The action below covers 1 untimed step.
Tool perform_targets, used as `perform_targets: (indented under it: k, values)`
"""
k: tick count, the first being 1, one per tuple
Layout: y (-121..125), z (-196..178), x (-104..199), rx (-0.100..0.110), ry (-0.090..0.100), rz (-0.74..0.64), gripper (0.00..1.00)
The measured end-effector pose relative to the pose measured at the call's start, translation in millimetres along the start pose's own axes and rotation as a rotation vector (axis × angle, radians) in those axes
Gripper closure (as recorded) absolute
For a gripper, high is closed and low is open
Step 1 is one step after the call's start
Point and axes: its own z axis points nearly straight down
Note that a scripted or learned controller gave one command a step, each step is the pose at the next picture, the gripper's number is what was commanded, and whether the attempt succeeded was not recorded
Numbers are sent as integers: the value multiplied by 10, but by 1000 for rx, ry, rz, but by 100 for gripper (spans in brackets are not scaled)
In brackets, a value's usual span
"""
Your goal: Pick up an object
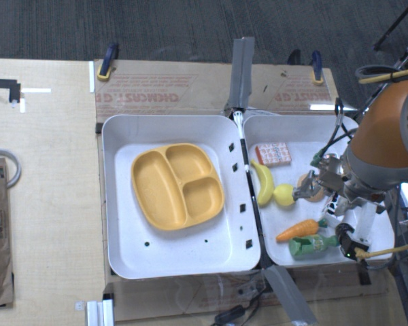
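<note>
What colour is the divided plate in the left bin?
Yellow-orange all over; the plate shows plainly in the camera view, lying in the left bin.

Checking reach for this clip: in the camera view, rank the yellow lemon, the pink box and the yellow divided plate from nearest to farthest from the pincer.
1. Round yellow lemon, right bin, just left of the pincer.
2. Small pink box, same bin, toward its back wall.
3. Yellow divided plastic plate, left bin, across the divider.
</note>
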Motion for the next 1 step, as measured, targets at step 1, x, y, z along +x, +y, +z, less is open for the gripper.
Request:
perform_targets:
  k: [1]
  values:
    - [38,866,-83,-9,4,-156,0]
